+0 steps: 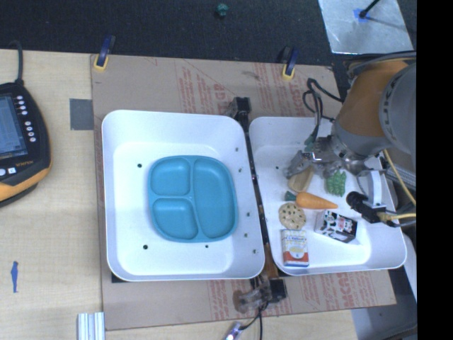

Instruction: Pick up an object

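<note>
A pale wooden desk (49, 246) carries a brown cardboard sheet (177, 83) clamped at its far edge, and on it sit two shallow white bins side by side. The left white bin (120, 261) holds a blue plastic divided plate (192, 197). The right white bin (386, 257) holds the pickable clutter: a round speckled cookie (291, 216), an orange carrot-shaped toy (316, 201), a small green leafy toy (335, 183), a tan wedge-shaped piece (301, 181), a white and orange carton (295, 249) and a black and white cow-patterned box (335, 226).

The grey arm with its orange band reaches in from the right, and the gripper (313, 159) hangs low over the far part of the right bin, just above the tan piece. Whether it is apart or together I cannot tell, and nothing is visibly held.

The risk lies in the crowding: the items lie close together, so a descent could land between two, nudge them aside, or pinch only an edge that slips free on lifting.
</note>
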You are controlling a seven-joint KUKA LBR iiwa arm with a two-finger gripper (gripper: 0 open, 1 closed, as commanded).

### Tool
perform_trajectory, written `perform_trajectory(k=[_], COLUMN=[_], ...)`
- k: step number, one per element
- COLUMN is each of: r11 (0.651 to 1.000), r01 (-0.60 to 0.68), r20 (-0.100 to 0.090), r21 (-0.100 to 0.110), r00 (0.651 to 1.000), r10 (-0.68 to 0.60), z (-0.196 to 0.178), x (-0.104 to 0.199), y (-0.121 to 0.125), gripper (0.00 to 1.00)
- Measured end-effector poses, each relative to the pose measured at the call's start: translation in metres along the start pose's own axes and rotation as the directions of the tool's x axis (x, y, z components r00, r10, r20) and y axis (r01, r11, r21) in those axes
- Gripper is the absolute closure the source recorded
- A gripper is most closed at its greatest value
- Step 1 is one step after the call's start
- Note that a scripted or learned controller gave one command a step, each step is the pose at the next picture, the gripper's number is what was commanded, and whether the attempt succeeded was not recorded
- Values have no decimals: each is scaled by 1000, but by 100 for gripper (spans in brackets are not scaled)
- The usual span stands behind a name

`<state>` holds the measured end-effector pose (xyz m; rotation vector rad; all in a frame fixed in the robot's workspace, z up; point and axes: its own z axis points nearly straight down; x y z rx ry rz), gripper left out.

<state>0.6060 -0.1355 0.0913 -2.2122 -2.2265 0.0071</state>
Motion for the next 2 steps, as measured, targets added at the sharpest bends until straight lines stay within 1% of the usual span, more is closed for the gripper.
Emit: perform_trajectory(k=[1,2], r11=[1000,1000], r01=[1,-1], r20=[1,-2], r21=[1,-4], r00=[1000,1000], r10=[-1,1], z=[-10,-102], x=[-1,68], y=[0,19], gripper=[100,100])
